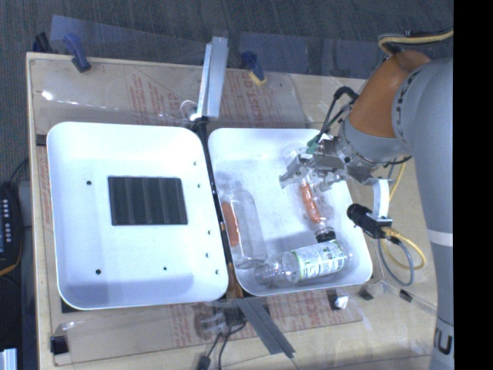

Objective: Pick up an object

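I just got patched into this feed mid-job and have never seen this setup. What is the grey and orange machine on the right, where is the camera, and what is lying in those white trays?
The camera is fixed above the bench and looks down at a slant. The grey machine with the orange band is a robot arm reaching in from the right. At its tip is a two-finger gripper, poised over the right bin.

In that bin lie three things: a slim copper-coloured tube with a dark cap just below the gripper, a clear plastic bottle with a label along the near wall, and a clear bottle with an orange core by the left wall.

The left bin has a dark ribbed rectangle in its middle.

I cannot tell from this view whether anything is held.
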Robot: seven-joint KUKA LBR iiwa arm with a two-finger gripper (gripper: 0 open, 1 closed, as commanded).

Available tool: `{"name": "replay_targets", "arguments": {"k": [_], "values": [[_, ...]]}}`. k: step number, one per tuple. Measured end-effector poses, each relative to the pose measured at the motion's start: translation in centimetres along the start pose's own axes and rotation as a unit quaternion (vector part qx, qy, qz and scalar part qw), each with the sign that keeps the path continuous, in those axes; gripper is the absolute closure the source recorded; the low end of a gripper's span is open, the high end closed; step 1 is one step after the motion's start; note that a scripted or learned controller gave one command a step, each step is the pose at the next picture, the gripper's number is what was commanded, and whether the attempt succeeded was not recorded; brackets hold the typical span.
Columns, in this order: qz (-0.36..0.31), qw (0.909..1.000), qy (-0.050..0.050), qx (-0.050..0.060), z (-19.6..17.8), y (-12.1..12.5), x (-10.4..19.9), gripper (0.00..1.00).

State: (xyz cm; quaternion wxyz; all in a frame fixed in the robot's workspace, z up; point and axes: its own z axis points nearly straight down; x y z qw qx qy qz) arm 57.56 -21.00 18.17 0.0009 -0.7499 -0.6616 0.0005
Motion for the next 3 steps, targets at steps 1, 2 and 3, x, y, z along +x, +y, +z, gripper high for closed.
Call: {"name": "replay_targets", "arguments": {"k": [1, 2, 3], "values": [[-0.085, 0.9964, -0.001, -0.001, -4.3, -1.3, 0.3, 0.00], [-0.112, 0.9937, 0.000, 0.001, -0.7, 1.0, 0.3, 0.00], [-0.155, 0.9880, 0.000, 0.001, 1.5, -0.2, 2.0, 0.00]]}}
